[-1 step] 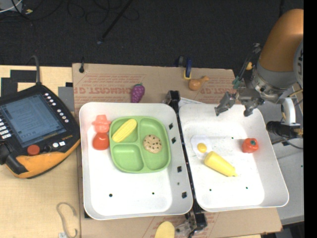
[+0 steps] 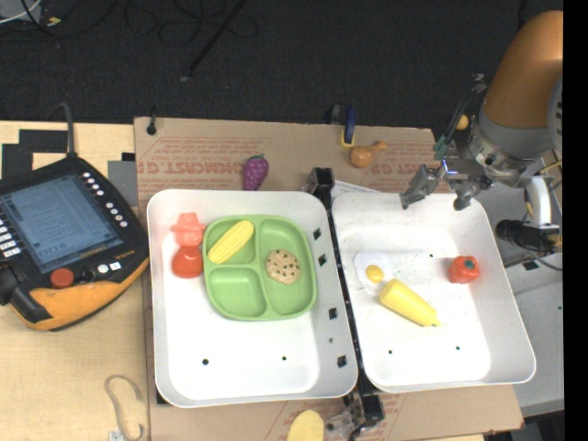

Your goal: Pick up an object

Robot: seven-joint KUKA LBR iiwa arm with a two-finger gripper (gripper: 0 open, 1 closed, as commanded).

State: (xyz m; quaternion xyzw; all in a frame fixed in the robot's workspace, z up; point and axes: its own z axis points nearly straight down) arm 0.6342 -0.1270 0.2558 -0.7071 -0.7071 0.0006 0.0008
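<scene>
A yellow lemon (image 2: 306, 424) lies nearest; cardboard (image 2: 184, 159) lettering is unreadable; the gripper (image 2: 438, 194) hangs spread, holding nothing.

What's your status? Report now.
Gripper jaws open, holding nothing, above right bin's far edge. Tomato, yellow wedge, egg lie unpicked. Nothing blocking.

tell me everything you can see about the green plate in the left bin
The green plate looks like glossy plastic, squarish with rounded corners and three compartments. It lies flat in the left bin, toward its far side. A corn cob lies in the far left compartment, a cookie in the right one.
</scene>
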